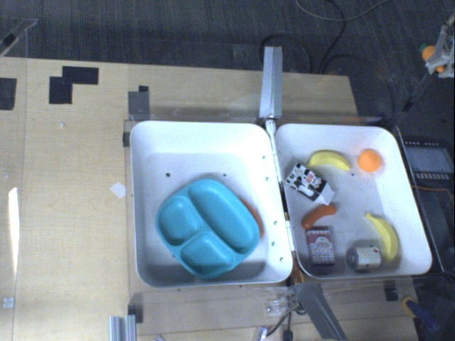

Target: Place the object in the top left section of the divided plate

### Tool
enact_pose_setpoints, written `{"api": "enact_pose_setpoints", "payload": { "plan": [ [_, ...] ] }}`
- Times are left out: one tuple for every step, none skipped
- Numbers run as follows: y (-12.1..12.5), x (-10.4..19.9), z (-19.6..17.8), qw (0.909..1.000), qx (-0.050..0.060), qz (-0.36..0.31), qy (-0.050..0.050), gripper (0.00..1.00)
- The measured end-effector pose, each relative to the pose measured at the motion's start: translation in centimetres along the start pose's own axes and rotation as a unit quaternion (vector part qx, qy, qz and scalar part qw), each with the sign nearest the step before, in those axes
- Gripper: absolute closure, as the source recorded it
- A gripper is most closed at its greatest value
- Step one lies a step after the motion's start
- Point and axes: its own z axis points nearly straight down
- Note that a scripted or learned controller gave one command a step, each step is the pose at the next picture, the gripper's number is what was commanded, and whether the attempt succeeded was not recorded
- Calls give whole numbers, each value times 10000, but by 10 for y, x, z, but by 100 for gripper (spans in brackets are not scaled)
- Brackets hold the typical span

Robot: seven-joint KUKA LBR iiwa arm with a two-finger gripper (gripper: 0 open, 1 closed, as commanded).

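Couldn't tell my gripper's state or which way things lay from it; nothing sat on the blue divided plate [213, 219] in the left bin [163, 155], the loose objects all in the right bin [352, 201].

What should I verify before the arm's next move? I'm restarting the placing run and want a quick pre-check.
1. Divided plate sits flat in the left bin, all three sections facing up: ok.
2. Top left section of the plate free of objects: ok.
3. Candidate objects lie in the right bin: two bananas, an orange ball, a can, a sausage, a dark box and a black-and-white box: ok.
4. Which object is meant: cannot tell.
5. Objects spaced for a clean grasp: sausage and dark box look nearly touching, the rest apart: not ok for those two.
6. Object held by the arm: cannot tell.
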Motion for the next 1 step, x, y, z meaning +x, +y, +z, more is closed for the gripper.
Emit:
{"api": "enact_pose_setpoints", "payload": {
  "plan": [
    [-45,-25,13,10000,8,21,3,100]
  ]
}}
